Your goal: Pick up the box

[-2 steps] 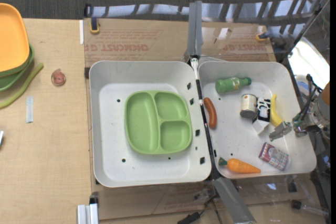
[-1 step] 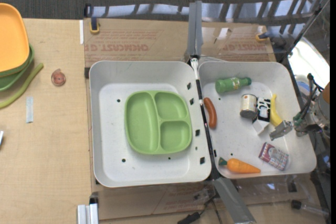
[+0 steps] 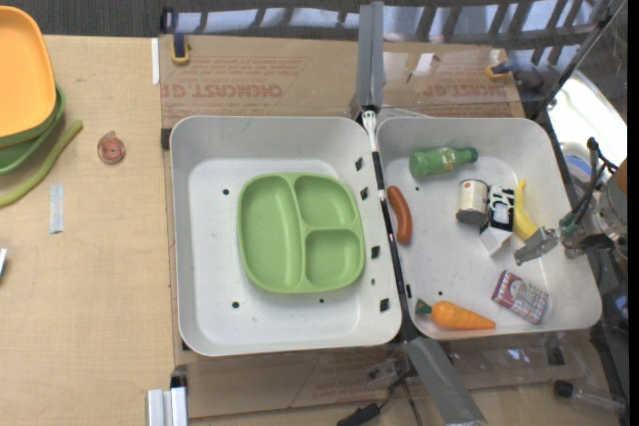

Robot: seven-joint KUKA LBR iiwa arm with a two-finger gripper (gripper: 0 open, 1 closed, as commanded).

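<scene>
Nearest me, small red-and-white printed cardboard box (image 3: 520,297) lying flat beside the plastic orange carrot (image 3: 462,316); I'm hovering my claw (image 3: 540,245) above it, grip unreadable, needing straight descent.

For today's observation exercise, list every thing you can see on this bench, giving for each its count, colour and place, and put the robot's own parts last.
Bins: two, white, side by side on the bench.
Divided plate: one, green, middle of the left bin.
Bottle: one, green, top of the right bin.
Sausage: one, red-brown, left edge of the right bin.
Can: one, beige, middle of the right bin.
Banana: one, yellow, right of the can.
Carrot: one, orange, bottom of the right bin.
Box: one, red and white, lower right of the right bin.
Plates: stacked, orange on green, far left of the bench.
Gripper: one, grey, above the box at the right bin's right side.
</scene>
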